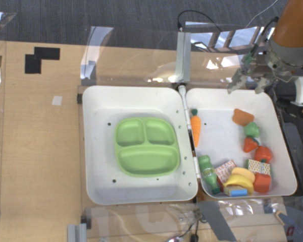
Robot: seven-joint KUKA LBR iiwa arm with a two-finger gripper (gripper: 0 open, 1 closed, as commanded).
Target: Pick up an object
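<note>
The things to pick from lie in the right bin (212, 105), which serves here as the landmark. A toy carrot (195, 127) lies along its left wall, green top pointing to the far side. Toward its right wall an orange piece (242, 116) sits by itself, and just nearer than it a green and red toy (251, 136) stands close to a red tomato-like toy (263, 154). In the near right corner of this bin several things are heaped together and touching: a yellow banana (241, 177), a small patterned box (224, 169), a chequered block (258, 167), a red piece (262, 183) and a blue piece (236, 192) under the banana. A green bottle-shaped toy (207, 167) lies by the near left corner, beside the patterned box. The end effector (247, 83) hangs over the far rim of the right bin, apart from all the toys; its two fingers stand spread and nothing sits between them. The arm (292, 24), grey with an orange band, rises behind the bin's far right corner. To the left of the right bin, touching it along the middle divider, is the left bin (96, 110), which carries a green sectioned plate (147, 146) near its centre. Both bins rest on the wooden table (35, 150).
</note>
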